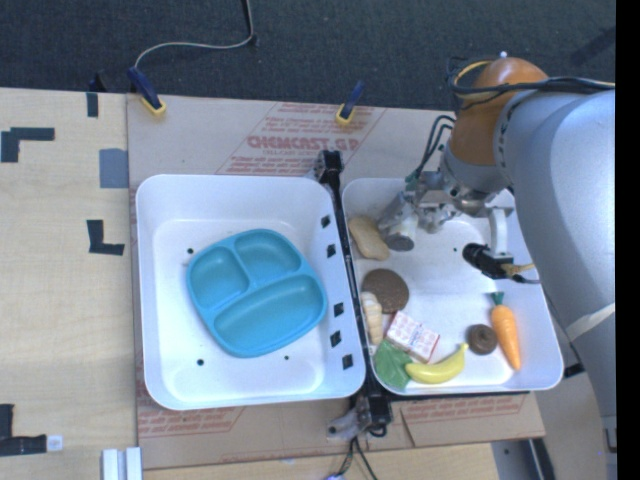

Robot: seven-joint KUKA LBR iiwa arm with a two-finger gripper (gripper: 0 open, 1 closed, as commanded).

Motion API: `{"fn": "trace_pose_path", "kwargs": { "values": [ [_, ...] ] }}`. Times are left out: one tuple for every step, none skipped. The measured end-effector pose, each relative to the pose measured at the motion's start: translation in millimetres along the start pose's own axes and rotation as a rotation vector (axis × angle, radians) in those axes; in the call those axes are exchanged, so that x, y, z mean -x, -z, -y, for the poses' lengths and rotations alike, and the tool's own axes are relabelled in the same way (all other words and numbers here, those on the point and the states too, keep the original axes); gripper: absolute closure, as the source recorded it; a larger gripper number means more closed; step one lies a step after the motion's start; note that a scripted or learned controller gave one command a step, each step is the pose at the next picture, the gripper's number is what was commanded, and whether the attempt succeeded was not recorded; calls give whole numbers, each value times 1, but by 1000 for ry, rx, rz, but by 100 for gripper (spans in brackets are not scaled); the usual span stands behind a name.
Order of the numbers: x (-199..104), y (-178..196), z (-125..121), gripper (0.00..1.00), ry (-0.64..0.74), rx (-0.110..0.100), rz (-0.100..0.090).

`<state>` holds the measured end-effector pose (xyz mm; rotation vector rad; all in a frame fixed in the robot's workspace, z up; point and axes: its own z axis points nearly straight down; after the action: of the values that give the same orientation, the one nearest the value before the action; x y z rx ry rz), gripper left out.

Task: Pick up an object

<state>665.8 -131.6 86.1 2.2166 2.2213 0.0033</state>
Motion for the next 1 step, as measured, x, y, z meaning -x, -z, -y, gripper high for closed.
{"fn": "trace_pose_path", "kwargs": {
  "values": [
    [-17,-1,-3,0,-1,-2,1]
  ]
}}
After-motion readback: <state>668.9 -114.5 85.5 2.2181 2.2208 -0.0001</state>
